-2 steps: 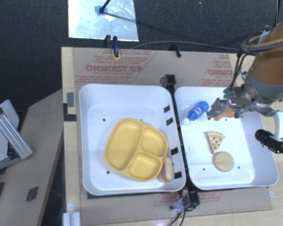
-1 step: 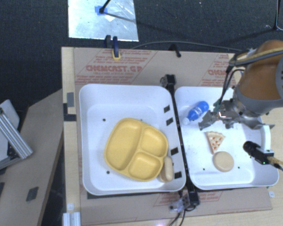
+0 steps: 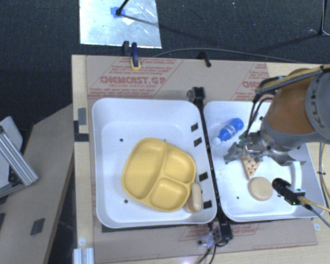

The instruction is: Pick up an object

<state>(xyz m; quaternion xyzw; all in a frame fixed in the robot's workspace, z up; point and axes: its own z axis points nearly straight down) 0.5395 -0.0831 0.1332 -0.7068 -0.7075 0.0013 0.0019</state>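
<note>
- Over the right-hand shallow white bin [image 3: 231, 210] we see the grey arm with its orange band [image 3: 289, 111] reaching in from the right, its claw [image 3: 243, 150] lowered close to the bin floor.
- We cannot tell from this slant how the claw is set, or whether it grips anything.
- Just beside the claw's tip, towards the near rim, lies a tan, wedge-shaped slice with red spots [image 3: 249, 166]; whether they touch we cannot tell.
- Further towards the near rim from the claw sits a round beige bun-like piece [image 3: 259, 188], near the slice.
- Up and slightly left of the claw lies a small blue plastic bottle with a white cap [image 3: 229, 130], on its side.
- Well to the claw's left, in the other white bin [image 3: 148, 111], rests a yellow divided plastic plate [image 3: 158, 174], with a pale tan oval piece [image 3: 194, 197] touching its near right edge.
- Both bins stand on a tabletop covered with printed brown cardboard [image 3: 137, 76].
</note>
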